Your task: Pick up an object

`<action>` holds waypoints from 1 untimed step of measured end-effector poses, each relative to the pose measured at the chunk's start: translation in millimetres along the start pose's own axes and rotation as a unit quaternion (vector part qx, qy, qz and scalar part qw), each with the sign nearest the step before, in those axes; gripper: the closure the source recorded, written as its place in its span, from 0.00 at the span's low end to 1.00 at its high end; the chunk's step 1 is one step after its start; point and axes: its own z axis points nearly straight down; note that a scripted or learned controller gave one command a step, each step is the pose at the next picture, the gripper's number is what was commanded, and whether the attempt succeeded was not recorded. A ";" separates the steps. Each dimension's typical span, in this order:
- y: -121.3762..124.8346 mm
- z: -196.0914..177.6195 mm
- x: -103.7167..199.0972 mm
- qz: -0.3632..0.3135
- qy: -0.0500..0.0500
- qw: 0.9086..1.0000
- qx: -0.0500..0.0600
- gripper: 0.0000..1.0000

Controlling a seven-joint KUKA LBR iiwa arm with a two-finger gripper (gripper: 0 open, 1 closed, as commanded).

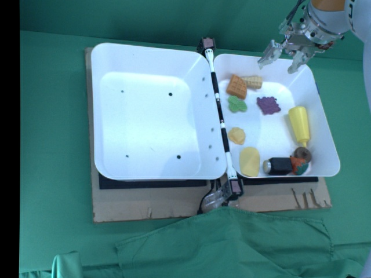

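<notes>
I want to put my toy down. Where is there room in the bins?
The left bin has a bare floor. In the right bin, a small patch lies free between the purple grapes, yellow bottle and black can. Its far side near the waffle is crowded.

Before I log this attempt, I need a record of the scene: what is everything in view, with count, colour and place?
bins: two, white, side by side on the bench
waffle toy: one, orange, right bin, far left
wafer piece: one, tan, beside the waffle
leaf-shaped toy: one, green, below the waffle
grape bunch: one, purple, right bin middle
bottle: one, yellow, right side
pale yellow pieces: two, near left
dark cylinder: one, near edge
hand: one, grey, open, above the right bin's far rim, holding nothing
</notes>
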 end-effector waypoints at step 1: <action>-10.0 90.5 -12.2 0.001 0.000 1.000 0.004 0.00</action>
